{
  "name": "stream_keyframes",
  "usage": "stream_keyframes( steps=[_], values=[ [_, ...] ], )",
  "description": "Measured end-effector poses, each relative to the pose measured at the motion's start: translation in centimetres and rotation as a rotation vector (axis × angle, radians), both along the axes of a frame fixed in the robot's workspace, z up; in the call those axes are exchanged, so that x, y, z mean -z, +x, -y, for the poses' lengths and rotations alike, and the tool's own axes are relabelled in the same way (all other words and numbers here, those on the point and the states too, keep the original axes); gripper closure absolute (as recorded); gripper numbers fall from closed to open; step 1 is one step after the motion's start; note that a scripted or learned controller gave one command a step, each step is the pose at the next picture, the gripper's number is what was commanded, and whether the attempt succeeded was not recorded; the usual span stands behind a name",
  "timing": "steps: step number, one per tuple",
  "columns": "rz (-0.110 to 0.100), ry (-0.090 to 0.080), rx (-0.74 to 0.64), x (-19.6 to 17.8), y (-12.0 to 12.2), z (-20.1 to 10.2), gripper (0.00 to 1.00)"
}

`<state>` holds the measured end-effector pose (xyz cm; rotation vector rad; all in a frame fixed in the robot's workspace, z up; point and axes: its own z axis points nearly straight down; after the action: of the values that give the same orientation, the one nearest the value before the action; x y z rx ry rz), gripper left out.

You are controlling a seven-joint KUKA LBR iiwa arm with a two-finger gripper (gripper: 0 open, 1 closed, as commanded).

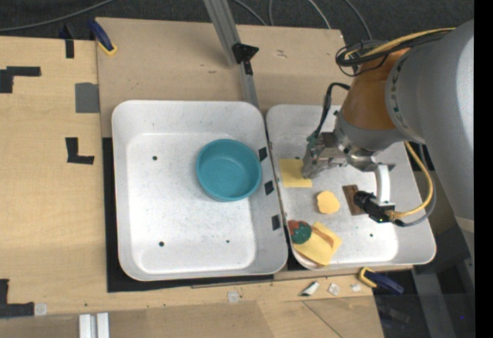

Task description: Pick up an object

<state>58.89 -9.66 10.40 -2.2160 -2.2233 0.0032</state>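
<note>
My gripper (310,165) reaches into the right bin (400,248) from the right and hangs low over the right edge of a flat pale yellow block (293,173). A rounded yellow piece (328,202) lies just below and right of it. At the bin's front sit a yellow wedge (321,244) and a small green and red object (299,233). A brown piece (350,198) lies beside the rounded yellow one. A blue bowl (228,169) rests upright in the left bin (146,213).
The grey arm with its orange band (370,98) covers the right bin's back right part. A metal pole (223,13) slants down to the gap between the bins. Cables loop across the bench behind the bins.
</note>
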Motion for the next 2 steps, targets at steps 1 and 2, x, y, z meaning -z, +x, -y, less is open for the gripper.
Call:
stream_keyframes(
  steps=[1,2],
  values=[
    [0.007,-0.001,0.003,-5.8,-0.4,0.7,1.00],
    [0.006,-0.001,0.002,-10.5,0.3,1.2,1.00]
  ],
)
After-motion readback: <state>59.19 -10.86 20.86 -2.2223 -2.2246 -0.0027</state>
